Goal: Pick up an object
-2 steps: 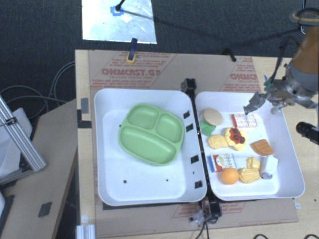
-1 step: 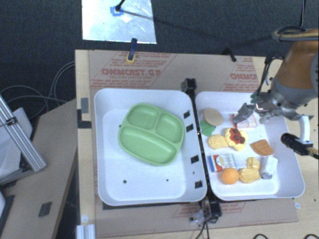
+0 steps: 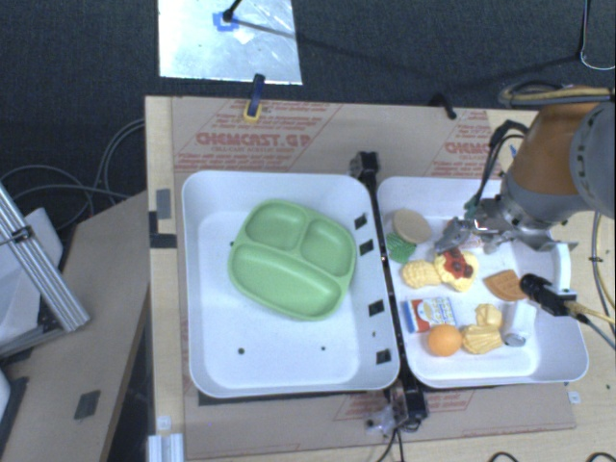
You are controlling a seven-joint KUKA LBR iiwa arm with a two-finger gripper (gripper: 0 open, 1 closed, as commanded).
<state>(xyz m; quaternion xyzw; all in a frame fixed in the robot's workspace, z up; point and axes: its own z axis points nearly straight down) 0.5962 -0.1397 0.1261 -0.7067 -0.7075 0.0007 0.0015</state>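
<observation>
- Two shallow white bins sit side by side on a bench point(image 3: 289, 128) covered with brown printed board.
- The left bin point(image 3: 207, 258) holds a green divided plate point(image 3: 292, 258), lying slightly turned.
- The right bin point(image 3: 568, 354) holds a cluster of toy foods: a tan round piece point(image 3: 412, 225), a yellow lumpy piece point(image 3: 420, 274), a yellow and red item point(image 3: 456, 269), an orange ball point(image 3: 443, 341), a small printed carton point(image 3: 432, 313) and a brown wedge point(image 3: 502, 285).
- The grey arm with its orange band point(image 3: 544, 147) reaches in from the right.
- The gripper point(image 3: 462, 243) sits low over the yellow and red item; I cannot tell how wide it stands.
</observation>
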